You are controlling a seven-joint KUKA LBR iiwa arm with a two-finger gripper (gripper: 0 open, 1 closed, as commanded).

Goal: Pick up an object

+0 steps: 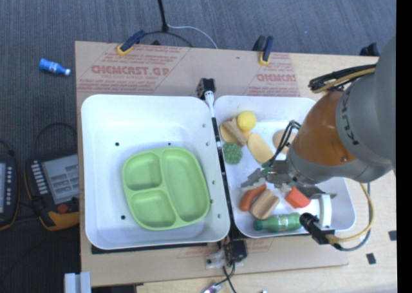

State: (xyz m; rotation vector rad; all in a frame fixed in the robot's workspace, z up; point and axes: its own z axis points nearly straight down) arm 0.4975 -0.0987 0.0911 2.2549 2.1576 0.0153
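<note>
The right bin (pixel 335 221) holds several toy foods. My gripper (pixel 261 177) hangs low over its middle, just above an orange-red piece (pixel 250 198) and a tan roll (pixel 264 204). A yellow ball (pixel 246 120), a tan bun (pixel 230 132), a green knobbly piece (pixel 232 152) and a pale yellow oval (pixel 260 147) lie toward the back left of that bin. Along the front wall rests a green bottle (pixel 278 223), and a red-orange piece (pixel 297 196) sits partly under the wrist. Nothing shows between the fingers.
A green divided plate (pixel 166 187) lies in the left bin (pixel 103 124). The arm's bulk covers the right half of the right bin. Clamps (pixel 264 50) hold the board at the back edge, and a black post (pixel 206 87) stands where the bins meet.
</note>
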